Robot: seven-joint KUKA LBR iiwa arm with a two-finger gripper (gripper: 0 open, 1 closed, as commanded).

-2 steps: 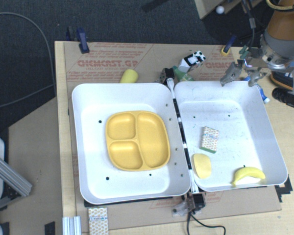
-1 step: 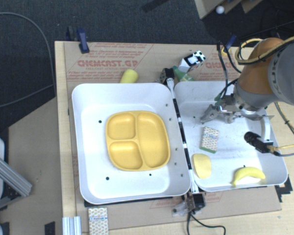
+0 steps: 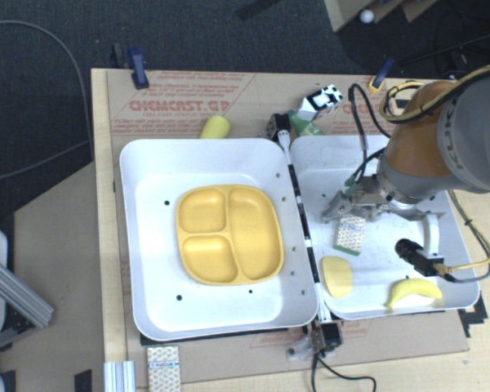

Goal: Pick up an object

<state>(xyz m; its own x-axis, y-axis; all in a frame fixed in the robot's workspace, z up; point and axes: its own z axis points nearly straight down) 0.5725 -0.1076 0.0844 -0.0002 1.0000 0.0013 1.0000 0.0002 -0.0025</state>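
Lying near the right bin's [image 3: 465,219] front edge are a yellow banana [image 3: 414,293] and a pale yellow piece [image 3: 337,275]. Just above them, the gripper [image 3: 353,205] is hovering over a patterned packet [image 3: 350,234]. In the left bin [image 3: 147,219], a yellow divided plate [image 3: 229,233] is sitting centrally.

Light is even and fairly bright, falling from above. The 2 white bins [image 3: 143,219] come close to overexposure, their floors almost featureless. Shadows are soft and short: a faint grey rim hugs the yellow divided plate [image 3: 229,233], and a diffuse shade lies under the arm [image 3: 441,141] in the right bin. The dark carpet [image 3: 41,96] around the tabletop [image 3: 106,121] reads dim and grainy. Focus is slightly soft overall; print on the cardboard stays legible. Edges show little distortion.
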